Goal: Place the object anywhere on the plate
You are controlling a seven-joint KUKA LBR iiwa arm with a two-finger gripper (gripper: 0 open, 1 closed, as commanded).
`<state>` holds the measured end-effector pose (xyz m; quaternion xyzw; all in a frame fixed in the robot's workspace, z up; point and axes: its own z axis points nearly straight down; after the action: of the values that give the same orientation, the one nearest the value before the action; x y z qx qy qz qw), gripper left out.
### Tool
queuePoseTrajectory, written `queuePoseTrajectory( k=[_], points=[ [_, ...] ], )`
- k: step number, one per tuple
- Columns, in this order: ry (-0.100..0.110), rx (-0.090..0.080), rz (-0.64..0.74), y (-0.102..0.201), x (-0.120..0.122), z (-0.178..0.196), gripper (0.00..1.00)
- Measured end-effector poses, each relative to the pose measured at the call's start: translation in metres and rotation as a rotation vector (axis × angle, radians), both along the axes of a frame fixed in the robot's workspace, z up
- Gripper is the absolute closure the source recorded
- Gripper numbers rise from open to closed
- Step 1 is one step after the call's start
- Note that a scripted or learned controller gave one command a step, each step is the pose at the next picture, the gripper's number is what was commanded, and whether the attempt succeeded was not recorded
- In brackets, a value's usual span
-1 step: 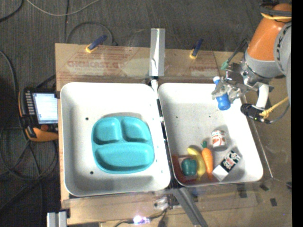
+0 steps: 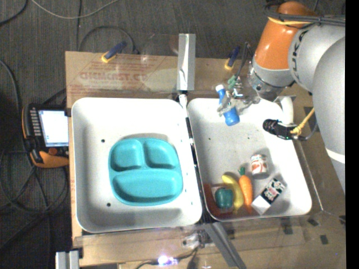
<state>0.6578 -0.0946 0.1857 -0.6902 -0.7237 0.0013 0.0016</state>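
Well, the gripper (image 2: 229,102) hangs over the right bin (image 2: 303,203) at its twelve o'clock edge, fingers clamped on a small blue object (image 2: 230,116), so the carry to the empty teal plate (image 2: 146,172), off at nine o'clock, remains.

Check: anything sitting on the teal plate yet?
No. The teal plate in the left bin carries nothing; the banana and carrot lie in the right bin.

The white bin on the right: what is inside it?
A yellow banana, orange carrot, green pepper-like toy, small red-white can and black-white carton lie near its front. Whatever lies beneath them stays covered.
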Motion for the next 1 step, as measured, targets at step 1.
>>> queuePoseTrajectory(
  k=[1],
  points=[
    [0.000,0.000,0.058,0.0930,-0.0353,0.0062,1.00]
  ],
)
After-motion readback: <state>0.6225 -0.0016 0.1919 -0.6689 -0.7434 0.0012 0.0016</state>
